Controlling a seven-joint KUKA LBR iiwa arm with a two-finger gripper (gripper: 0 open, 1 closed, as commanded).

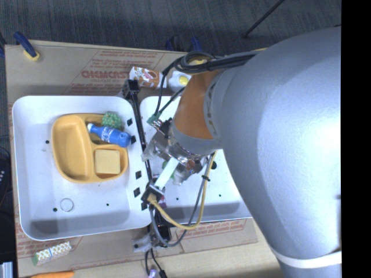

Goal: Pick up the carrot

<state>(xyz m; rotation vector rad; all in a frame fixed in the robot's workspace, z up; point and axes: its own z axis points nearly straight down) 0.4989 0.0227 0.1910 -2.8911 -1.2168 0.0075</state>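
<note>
Camera view – yellow tray [72, 149] in left bin [35, 172], blue bottle [110, 135]

Arm [272, 138] over rt bin [223, 204]; yellow tray [72, 149] in lt bin [35, 172]

White bins [29, 172]; a yellow divided tray [72, 152] with a tan sponge [108, 161], blue bottle [110, 135], green leafy item [113, 119]; grey arm [278, 143], orange band [194, 106]
</note>
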